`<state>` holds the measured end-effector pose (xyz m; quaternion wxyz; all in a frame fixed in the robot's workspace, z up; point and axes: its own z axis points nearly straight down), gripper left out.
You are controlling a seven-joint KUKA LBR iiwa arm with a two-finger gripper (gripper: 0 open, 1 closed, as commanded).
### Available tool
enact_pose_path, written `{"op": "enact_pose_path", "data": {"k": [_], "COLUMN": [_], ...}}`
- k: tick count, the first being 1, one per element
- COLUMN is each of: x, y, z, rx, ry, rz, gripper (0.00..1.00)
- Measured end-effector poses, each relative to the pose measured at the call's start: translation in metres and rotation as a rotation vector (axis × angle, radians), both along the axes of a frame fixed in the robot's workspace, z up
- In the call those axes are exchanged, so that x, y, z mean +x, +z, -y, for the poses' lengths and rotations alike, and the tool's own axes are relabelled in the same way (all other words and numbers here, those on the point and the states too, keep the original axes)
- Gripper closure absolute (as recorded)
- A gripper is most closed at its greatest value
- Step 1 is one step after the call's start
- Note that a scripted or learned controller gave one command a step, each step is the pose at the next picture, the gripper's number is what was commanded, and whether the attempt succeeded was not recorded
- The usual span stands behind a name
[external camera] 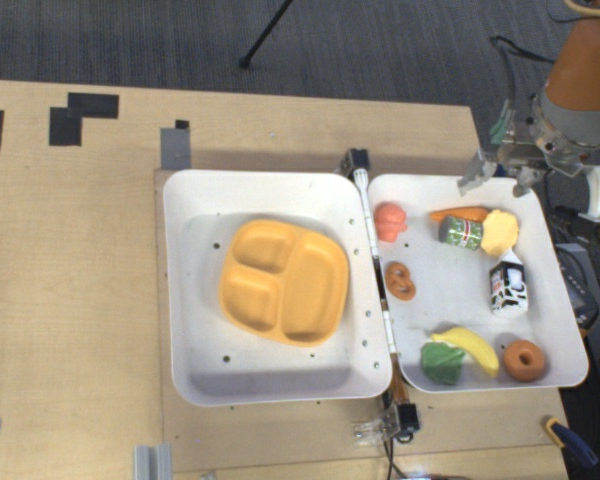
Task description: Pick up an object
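Black tape patches (83, 114) on the bench (70, 298); grey carpet (130, 18) beyond.

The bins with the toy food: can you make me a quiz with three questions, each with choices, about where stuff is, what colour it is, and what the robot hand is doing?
1. Where is the yellow divided plate?
A. In the left bin
B. In the right bin
C. On the floor

2. What colour is the banana?
A. Blue
B. Yellow
C. Purple

3. What is the gripper doing?
A. Lifting the doughnut
B. Pressing on the plate
C. Hanging over the right bin's far edge, holding nothing

Answers: 1 A, the plate lies alone in the left bin. 2 B, it is yellow, beside the green vegetable. 3 C, nothing sits between its fingers.
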<state>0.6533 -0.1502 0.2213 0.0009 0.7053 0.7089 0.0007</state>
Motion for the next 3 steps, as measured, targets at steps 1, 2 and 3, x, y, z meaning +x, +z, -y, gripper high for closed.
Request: {"op": "enact_pose_path", "data": {"k": [1,2,3], "x": [0.006,0.007,0.007], "y": [-0.117,-0.105,-0.105], "z": [-0.002,-0.001,-0.001], "rx": [-0.007,-0.010,-0.010], "ry": [0.152,0.154,0.154], "rz": [0.014,0.018,0.018], "gripper": [0.00,1.00,0.00]}}
